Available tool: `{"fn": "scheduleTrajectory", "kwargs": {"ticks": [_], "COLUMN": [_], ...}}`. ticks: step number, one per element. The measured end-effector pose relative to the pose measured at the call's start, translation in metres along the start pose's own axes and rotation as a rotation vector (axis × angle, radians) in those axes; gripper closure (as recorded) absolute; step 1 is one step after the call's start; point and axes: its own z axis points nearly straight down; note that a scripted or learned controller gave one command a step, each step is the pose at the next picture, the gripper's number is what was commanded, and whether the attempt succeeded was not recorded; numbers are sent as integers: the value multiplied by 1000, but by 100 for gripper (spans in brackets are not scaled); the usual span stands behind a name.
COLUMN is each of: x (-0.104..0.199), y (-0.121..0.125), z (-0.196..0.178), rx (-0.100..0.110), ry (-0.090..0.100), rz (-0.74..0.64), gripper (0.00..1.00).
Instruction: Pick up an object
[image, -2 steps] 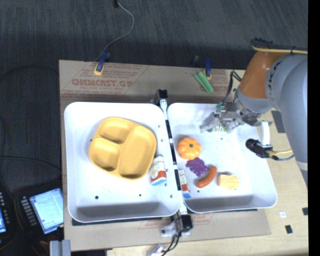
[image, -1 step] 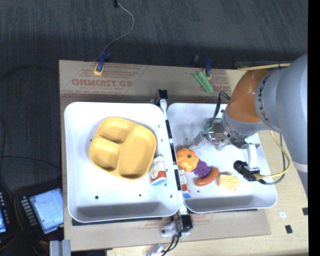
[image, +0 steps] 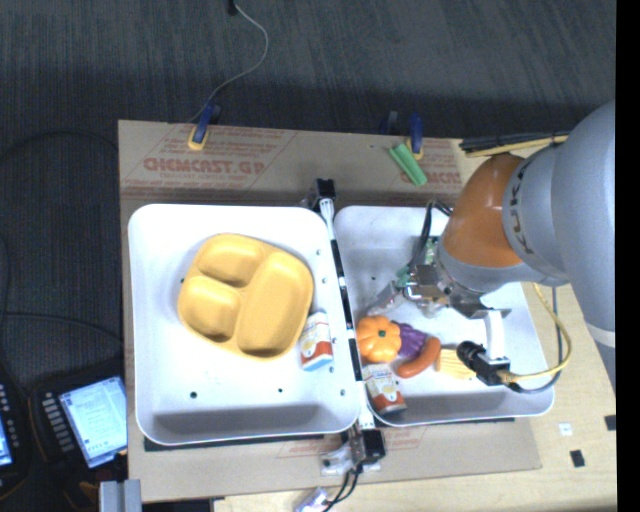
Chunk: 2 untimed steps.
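Note:
The arm reaches in from the right over the right bin (image: 380, 235), and my gripper (image: 405, 291) hangs low near that bin's middle. Just below it in the view lie an orange toy pumpkin (image: 377, 338), a purple piece (image: 410, 338) and an orange-red sausage-shaped toy (image: 422, 358), bunched together. A small can with a red label (image: 386, 391) leans at the bin's front left corner. A yellow flat item (image: 452, 369) lies partly under the arm's cable. The gripper sits just above the pumpkin in the view, and I see nothing held in it.
The left bin (image: 160, 400) holds a large yellow bread-shaped toy (image: 245, 293) and a small white and red bottle (image: 316, 341) against its right wall. A black divider rail (image: 340, 290) runs between the bins. Green and blue clips (image: 409, 160) sit on the cardboard behind.

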Motion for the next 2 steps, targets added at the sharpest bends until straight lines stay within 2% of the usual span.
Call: {"fn": "scheduleTrajectory", "kwargs": {"ticks": [1, 2], "x": [-7, -7], "y": [-63, -62], "z": [-1, -11], "rx": [0, -2], "ry": [1, 1], "rz": [0, 1], "gripper": [0, 100]}}
